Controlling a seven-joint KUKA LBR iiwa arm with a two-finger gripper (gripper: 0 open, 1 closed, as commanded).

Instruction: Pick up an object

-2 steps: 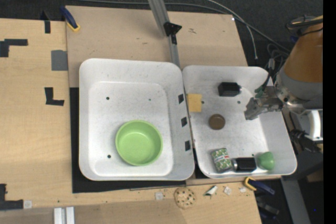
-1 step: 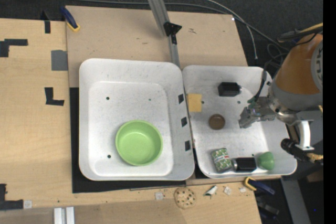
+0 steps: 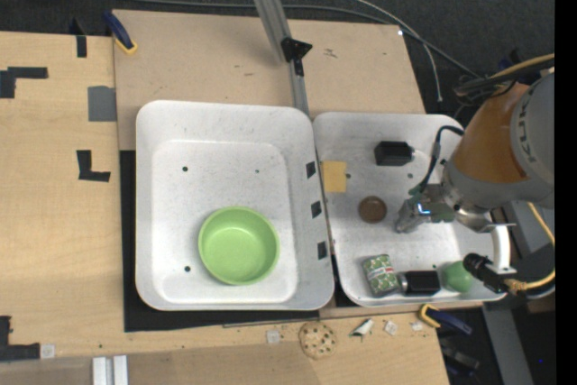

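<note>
gripper low over right bin, nothing seen between its fingers

arm (image 3: 505,149) enters from the right edge of the frame, its orange band sitting above the wrist at centre right, and bends down into the right bin (image 3: 352,129). gripper (image 3: 407,218) hangs low near the middle of that bin, pointing toward lower left. whether its fingers are spread or closed cannot be told from this angle, and no object is visible between them.

no writing can be read; the small green patterned box (image 3: 380,274) carries print too small to make out.

right bin holds a black block (image 3: 393,153) near its upper middle, a tan square (image 3: 334,177) against its left wall, a brown round object (image 3: 372,210) just left of the gripper, the green patterned box at the lower edge, a black cylinder (image 3: 420,283) just right of that box, and a green object (image 3: 458,278) beside the cylinder in the lower right corner.

left bin (image 3: 162,126) holds a light green bowl (image 3: 238,245), upright, in its lower middle.
</note>
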